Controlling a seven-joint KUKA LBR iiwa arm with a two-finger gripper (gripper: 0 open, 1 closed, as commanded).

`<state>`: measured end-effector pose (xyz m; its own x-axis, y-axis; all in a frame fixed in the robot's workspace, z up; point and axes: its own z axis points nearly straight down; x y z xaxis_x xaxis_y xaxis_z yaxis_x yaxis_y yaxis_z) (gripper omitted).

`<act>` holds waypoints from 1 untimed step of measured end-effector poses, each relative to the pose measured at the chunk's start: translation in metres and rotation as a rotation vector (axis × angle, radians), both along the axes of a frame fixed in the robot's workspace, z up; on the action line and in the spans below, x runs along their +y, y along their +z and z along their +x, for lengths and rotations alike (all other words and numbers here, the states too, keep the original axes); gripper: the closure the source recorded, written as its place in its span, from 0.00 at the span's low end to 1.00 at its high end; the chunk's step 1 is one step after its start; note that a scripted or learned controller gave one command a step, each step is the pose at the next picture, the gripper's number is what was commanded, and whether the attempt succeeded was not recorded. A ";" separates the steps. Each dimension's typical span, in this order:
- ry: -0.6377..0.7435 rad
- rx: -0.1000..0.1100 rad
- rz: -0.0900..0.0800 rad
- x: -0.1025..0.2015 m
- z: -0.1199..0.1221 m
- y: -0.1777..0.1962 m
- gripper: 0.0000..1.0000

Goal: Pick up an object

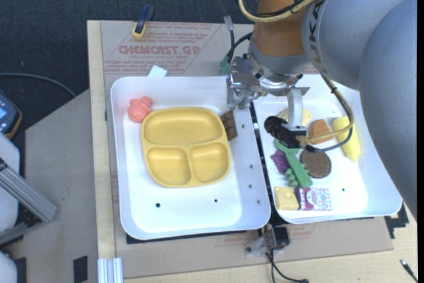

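My gripper (237, 97) hangs over the back right corner of the left bin (126, 162), under the orange band of the arm. Just below it, a small brown block (228, 124) sits against the right rim of a yellow divided plate (185, 142); whether the gripper touches the block is unclear. A pink toy (139, 108) lies at the plate's back left. In the right bin (371, 199) lie a yellow banana-like piece (349, 138), a bread roll (321, 130), a brown disc (317, 164), a green toy (298, 172) and a purple piece (279, 160).
A yellow cheese block (286, 197) and a pink-and-white packet (318, 197) lie at the front of the right bin. The ridge between the bins (255, 162) runs just right of the brown block. A blue and yellow clip (141, 23) rests on the cardboard behind.
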<state>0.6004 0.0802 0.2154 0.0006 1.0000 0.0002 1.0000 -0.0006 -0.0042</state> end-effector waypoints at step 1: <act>0.000 0.000 0.001 0.002 -0.010 0.004 1.00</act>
